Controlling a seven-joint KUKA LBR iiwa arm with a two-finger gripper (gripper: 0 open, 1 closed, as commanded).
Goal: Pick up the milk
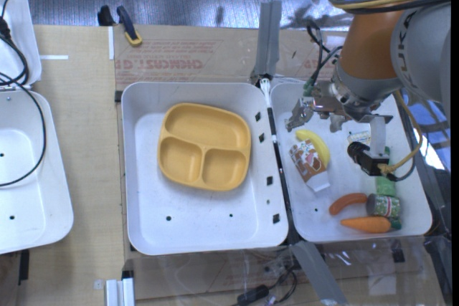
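Right now the milk (310,163) has not been picked up. It lies on its side in the right bin (423,222), just below the gripper (315,111) and a little to its left, beside a banana (315,142). I cannot tell how the gripper is set, and nothing looks caught in it. Reaching, grabbing and lifting are all left to do. The arm (380,32) comes in from the right and bends down over the bin, hanging low above the milk.
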